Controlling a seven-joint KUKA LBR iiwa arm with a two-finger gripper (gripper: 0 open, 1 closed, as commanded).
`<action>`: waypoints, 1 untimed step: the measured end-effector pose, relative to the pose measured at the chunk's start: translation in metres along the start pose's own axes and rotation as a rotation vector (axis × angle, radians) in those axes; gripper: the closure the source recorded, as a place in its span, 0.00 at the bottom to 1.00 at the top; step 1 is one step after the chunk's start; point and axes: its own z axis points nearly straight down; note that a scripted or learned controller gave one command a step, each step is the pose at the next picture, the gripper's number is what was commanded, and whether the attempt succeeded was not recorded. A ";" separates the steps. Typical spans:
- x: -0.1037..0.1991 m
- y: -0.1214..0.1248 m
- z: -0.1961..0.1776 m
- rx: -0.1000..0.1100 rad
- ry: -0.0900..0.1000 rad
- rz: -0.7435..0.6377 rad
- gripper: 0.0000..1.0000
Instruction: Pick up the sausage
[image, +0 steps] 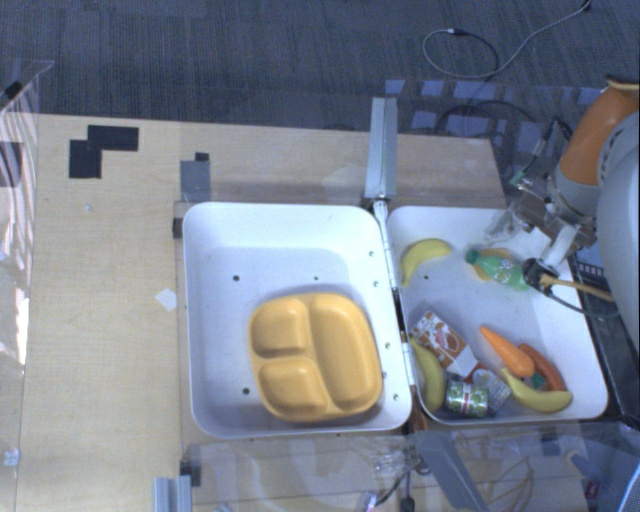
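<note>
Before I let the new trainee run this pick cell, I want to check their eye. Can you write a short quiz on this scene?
1. True or false: the yellow divided tray lies in the left bin.
2. Which bin holds the reddish sausage: A left, B right?
3. Fill in: the hand is over the right bin's ____ edge, near the green bottle.

Key: 1 true; 2 B; 3 far.

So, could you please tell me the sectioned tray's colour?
Yellow; the sectioned tray shows best in the camera view.
</note>
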 end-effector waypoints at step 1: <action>0.000 0.000 0.000 0.000 0.000 0.000 0.00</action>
